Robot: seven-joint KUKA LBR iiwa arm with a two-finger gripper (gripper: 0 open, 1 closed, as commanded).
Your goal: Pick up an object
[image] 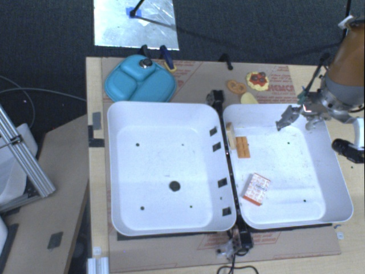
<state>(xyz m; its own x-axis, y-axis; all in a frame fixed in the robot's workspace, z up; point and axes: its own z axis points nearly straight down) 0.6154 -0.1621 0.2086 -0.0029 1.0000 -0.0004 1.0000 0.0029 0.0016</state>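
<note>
Left shallow white bin (122, 153): broad bare floor bearing one small dark disc (174, 186). Right shallow white bin (328, 170): orange ridged block (243, 147) near its left wall; red-and-white printed packet (256, 189), lettering unreadable, lower centre. Grey two-finger gripper (297, 116), fingers spread and empty, at the far rim, well apart from both.

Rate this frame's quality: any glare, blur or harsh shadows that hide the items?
Camera view: soft and slightly grainy overall; the foil sheet above the bench glares brightly; the white bins are evenly lit with faint shadows; the orange block and the packet stay readable; the tool is small and blurred.
</note>
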